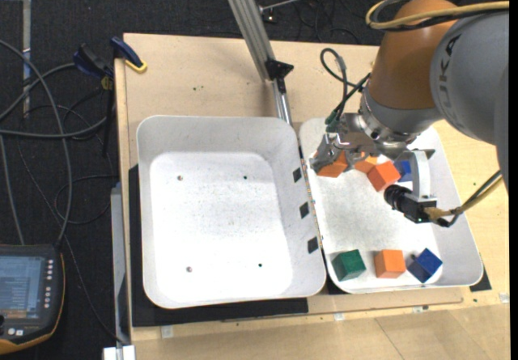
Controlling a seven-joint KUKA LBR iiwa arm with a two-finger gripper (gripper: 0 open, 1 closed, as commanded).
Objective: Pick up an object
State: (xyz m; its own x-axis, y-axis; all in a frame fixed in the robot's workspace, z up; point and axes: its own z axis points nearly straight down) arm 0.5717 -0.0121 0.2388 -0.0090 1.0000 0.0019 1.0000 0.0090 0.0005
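Observation:
My gripper (337, 153) hangs low over the far left part of the right bin (453, 225). Directly under its tip lies an orange block (333, 167), and I cannot see whether it is gripped or only touched. A second orange block (380, 174) lies just to the right, with a blue block (403, 171) partly hidden behind the wrist. Along the near edge of the same bin sit a green block (350, 264), another orange block (389, 263) and a blue block (424, 264).
The left bin (162, 188) is a white tray beside the right one, their rims meeting near the gripper. A slanted metal pole (251, 27) runs down to the bins' far edge. A black cable fitting (409, 205) hangs from the wrist over the right bin.

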